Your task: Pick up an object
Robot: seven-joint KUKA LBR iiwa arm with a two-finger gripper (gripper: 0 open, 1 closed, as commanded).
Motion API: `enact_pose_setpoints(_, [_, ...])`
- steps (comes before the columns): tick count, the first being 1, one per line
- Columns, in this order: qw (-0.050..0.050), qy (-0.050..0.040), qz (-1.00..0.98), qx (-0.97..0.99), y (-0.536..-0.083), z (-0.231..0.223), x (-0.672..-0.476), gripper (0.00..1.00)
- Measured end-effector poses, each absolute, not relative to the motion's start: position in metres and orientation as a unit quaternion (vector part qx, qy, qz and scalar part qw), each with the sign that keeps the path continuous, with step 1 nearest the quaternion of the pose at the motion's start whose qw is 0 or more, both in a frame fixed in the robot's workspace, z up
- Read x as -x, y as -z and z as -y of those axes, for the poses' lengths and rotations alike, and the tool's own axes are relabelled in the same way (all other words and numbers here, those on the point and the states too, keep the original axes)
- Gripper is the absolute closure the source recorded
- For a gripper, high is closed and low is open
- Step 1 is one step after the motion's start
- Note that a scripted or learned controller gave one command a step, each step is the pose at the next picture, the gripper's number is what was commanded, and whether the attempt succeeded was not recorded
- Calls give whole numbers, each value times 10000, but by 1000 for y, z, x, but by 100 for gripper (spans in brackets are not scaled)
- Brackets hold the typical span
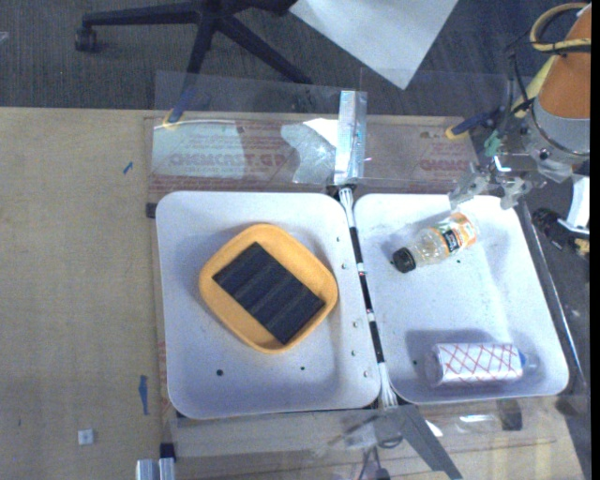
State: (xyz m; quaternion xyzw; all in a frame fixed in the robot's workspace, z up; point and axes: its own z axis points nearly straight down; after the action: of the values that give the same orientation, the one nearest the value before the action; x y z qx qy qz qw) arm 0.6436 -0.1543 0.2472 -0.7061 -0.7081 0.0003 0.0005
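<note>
Two white bins side by side on the table (66, 281). Left bin (187, 375), centre-left of frame: holds a yellow-orange dish (217, 281) with a dark ribbed pad (270, 292) in it, sitting tilted, well apart from everything else. Right bin (487, 309), centre-right of frame: small clear bottle (437, 241) with black cap and orange label lying on its side near the upper edge, cap pointing lower left. Lower right of same bin: white cylinder with red criss-cross pattern (473, 362) lying on its side, well apart from the bottle. Clear plastic panel (262, 155) with a metal post (350, 136) standing behind the bins, top centre. Office chair base (187, 28) on the floor, upper left. Arm (567, 84) entering at upper right, orange band visible, wrist hanging over the top-right corner of the right bin. Tool (487, 183) just above and right of the bottle, near it but apparently not touching. Nothing seen between the fingers; open or clenched — cannot tell from this angle.
</note>
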Motion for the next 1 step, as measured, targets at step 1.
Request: enact_pose_setpoints(1, [-4,3,7918,6108,-102,166,-668,0])
